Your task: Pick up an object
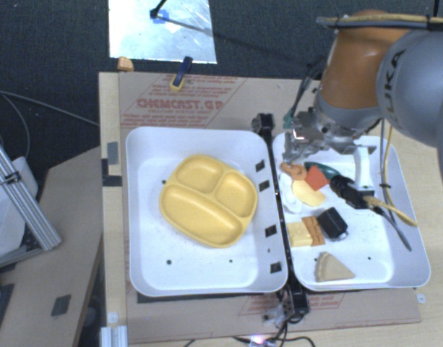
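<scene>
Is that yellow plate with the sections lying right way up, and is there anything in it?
Right way up and empty: the yellow three-section plastic plate in the left white bin shows its bare hollows.

A brown cardboard-covered bench [207,96] carries two shallow white bins side by side, the left bin [145,266] and the right bin [409,262]. Near its far edge lie a blue-and-yellow object [181,73], possibly a clip, and a small tan block [124,64].

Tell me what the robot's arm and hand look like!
The arm is big, round and grey, with a shiny orange band just above the wrist. Thin cables run along it. Below the band sits a silvery metal hand, small next to the fat arm, with dark wires beside it.
</scene>
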{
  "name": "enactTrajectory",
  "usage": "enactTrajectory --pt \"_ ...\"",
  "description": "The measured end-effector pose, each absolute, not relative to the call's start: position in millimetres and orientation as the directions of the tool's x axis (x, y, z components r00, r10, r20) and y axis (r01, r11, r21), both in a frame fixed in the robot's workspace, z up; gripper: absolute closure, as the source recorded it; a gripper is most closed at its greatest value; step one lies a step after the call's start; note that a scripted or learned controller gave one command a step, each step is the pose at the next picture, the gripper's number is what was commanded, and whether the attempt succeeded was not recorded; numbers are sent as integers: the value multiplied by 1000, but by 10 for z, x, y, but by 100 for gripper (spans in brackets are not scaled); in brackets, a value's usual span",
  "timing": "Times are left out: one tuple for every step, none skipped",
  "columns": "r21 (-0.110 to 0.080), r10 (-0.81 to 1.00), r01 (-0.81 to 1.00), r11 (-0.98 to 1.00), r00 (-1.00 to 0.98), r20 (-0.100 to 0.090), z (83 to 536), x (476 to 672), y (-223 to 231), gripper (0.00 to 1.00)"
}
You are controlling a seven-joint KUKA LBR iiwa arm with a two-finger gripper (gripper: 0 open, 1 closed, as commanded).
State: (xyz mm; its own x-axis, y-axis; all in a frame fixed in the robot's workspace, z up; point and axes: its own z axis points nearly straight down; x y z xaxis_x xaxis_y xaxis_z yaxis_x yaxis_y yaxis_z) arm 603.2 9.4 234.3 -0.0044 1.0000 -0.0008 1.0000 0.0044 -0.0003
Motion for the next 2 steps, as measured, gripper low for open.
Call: enactTrajectory --pt "23 1000 1000 6 -6 0 4082 6228 171 100" --pt "4 1000 1000 1 -1 -1 3720 6705 13 100"
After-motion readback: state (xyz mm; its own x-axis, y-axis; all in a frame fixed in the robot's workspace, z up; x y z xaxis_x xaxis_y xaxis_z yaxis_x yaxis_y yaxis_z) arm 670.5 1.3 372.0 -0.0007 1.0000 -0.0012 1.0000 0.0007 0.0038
